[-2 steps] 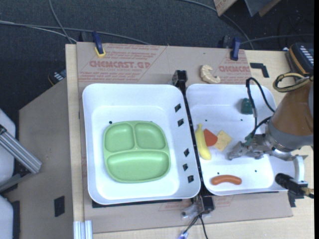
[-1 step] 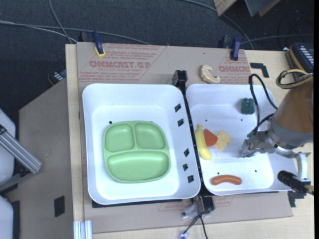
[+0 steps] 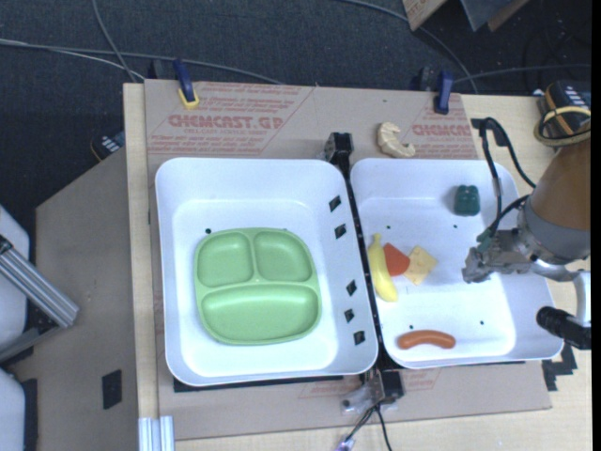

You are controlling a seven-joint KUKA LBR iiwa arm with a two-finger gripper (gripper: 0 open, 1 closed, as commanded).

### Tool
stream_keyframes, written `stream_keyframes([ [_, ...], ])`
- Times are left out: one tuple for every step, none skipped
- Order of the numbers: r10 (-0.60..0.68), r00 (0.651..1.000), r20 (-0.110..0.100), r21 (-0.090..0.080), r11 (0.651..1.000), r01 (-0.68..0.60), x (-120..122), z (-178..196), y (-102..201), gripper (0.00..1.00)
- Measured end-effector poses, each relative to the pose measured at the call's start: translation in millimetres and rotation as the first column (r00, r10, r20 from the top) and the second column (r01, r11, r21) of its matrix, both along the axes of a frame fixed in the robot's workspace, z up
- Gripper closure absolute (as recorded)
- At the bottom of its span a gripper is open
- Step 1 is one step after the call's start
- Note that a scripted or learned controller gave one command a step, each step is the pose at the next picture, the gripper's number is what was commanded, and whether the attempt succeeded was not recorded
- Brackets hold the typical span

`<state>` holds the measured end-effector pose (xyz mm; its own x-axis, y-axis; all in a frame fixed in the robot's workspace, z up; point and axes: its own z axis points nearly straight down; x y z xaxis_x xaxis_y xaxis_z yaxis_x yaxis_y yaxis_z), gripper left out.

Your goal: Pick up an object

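The right bin point(image 3: 488, 332) holds a yellow banana point(image 3: 382, 272), a red wedge point(image 3: 398, 259), a pale yellow cheese-like piece point(image 3: 420, 264), an orange-red sausage point(image 3: 427, 340) near its front edge and a small dark green object point(image 3: 466, 198) at the back. My gripper point(image 3: 482, 264) hangs low over the right part of this bin, to the right of the cheese piece and apart from it. I see nothing between its fingers.
A green divided plate point(image 3: 255, 285) lies in the left bin point(image 3: 178, 252). A beige object point(image 3: 395, 140) rests on the cardboard behind the bins. Clamps point(image 3: 187, 87) hold the board's back edge. Cables run near the right bin's far corner.
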<state>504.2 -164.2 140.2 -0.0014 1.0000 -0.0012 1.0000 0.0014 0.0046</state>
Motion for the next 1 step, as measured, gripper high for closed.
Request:
stream_keyframes([
  [0.001,1.0,0.001,0.0,1.0,-0.001,-3.1,55.2,9.4,1.0],
])
